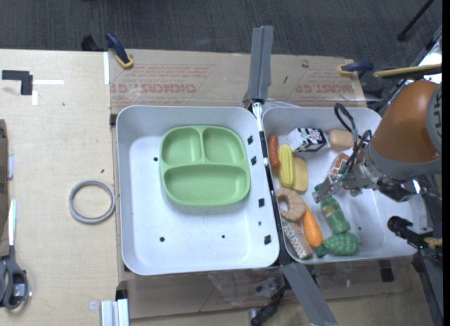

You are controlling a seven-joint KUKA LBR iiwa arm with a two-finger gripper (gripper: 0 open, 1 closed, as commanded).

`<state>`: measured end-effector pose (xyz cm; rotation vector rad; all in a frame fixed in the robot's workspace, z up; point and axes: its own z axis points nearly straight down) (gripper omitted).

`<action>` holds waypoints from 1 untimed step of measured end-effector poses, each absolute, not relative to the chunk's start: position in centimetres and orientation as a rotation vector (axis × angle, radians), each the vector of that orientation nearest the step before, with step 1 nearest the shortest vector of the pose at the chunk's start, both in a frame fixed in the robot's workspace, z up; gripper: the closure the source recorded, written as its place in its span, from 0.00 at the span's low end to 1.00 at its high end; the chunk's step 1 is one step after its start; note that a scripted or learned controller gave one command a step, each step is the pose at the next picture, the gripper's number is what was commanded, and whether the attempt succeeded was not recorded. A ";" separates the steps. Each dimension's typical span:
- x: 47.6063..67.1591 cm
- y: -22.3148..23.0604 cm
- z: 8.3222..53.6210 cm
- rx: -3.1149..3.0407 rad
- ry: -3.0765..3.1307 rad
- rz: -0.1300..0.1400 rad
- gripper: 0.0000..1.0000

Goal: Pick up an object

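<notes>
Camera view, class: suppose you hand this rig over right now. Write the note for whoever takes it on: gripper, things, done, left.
Gripper: low in the right bin, among the toy food; grip not readable, nothing seen held.
Things: corn, carrot, donut and green bottle lie in the right bin. The green divided plate sits in the left bin.
Done: arm has reached into the right bin.
Left: close on an object and lift it.

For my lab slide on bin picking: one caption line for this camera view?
KUKA arm's gripper reaches into the right bin of toy food, while the green divided plate sits in the left bin.
</notes>
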<state>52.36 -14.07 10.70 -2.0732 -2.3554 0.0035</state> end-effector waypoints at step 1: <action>48.5 -11.3 9.4 -1.750 -2.630 -0.007 0.00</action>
